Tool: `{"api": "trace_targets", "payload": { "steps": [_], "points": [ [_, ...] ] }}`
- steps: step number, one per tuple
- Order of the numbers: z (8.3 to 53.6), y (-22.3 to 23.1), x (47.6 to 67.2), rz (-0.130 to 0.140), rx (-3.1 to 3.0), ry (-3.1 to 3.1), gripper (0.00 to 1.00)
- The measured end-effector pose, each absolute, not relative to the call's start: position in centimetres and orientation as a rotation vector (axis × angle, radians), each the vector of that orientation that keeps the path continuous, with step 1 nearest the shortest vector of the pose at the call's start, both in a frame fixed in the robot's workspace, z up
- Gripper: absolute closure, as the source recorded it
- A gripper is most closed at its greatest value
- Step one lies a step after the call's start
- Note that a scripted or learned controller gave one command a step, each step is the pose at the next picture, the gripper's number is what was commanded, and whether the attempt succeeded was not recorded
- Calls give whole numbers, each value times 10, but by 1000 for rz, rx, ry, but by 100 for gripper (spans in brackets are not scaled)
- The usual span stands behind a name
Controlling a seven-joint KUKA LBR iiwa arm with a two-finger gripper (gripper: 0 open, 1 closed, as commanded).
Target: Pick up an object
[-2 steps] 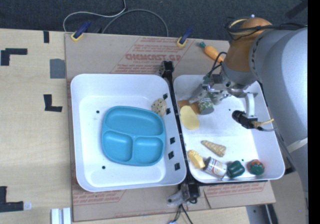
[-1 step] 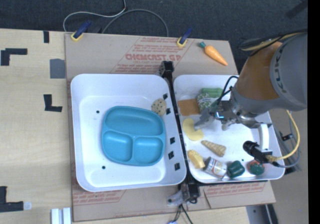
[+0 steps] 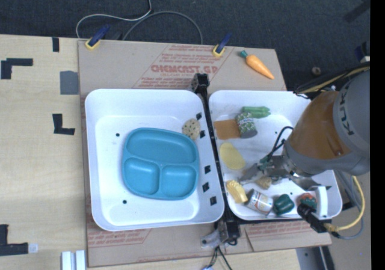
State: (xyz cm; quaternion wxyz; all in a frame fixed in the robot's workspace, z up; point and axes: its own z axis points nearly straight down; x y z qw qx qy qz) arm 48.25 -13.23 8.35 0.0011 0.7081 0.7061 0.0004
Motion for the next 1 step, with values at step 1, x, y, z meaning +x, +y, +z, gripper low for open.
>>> {"api": "trace_targets", "payload": {
  "steps": [1],
  "points": [
    [97, -132, 485, 2, 2219, 2214, 100]
  ]
}}
